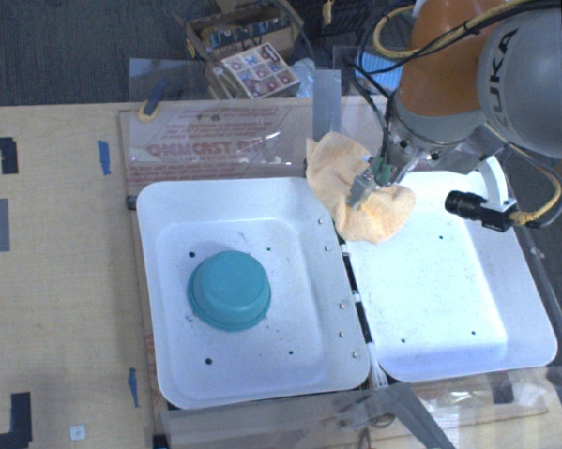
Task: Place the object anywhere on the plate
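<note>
You can see the arm (479,58) reaching in over the far right corner of the counter (58,277), its bulk cut off by the top and right borders. The end effector (366,188) is pressed down into a yellow cloth (354,192), and you cannot tell how far it is open or whether it has any real hold, because the cloth's folds hide its tips. The cloth lies bunched across the far ends of the divide between the two bins, partly on the far left corner of the right bin (454,294) and partly on the rim of the left bin (251,361). The teal plate (230,289), seemingly upside down, sits near the middle of the left bin, well apart from the cloth.
</note>
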{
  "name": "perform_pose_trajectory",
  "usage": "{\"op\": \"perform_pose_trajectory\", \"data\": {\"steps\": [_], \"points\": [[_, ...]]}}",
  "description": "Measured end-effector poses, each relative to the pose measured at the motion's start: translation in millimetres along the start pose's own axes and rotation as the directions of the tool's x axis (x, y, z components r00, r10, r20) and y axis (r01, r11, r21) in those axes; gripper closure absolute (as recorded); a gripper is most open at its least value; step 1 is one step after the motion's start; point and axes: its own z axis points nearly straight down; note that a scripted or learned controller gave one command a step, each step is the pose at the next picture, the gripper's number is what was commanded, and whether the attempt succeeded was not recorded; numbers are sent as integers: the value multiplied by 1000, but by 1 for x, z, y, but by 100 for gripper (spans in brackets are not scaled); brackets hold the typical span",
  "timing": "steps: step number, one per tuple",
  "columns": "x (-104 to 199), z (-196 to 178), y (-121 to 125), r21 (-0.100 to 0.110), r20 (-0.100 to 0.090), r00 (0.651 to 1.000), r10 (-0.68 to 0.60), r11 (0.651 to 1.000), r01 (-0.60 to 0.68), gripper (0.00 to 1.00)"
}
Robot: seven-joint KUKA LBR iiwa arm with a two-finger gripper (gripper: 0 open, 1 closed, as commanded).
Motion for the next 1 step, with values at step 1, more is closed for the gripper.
{"op": "perform_pose_trajectory", "data": {"steps": [1], "points": [[44, 1, 35, -1, -2, 921, -389, 921, 389, 100]]}}
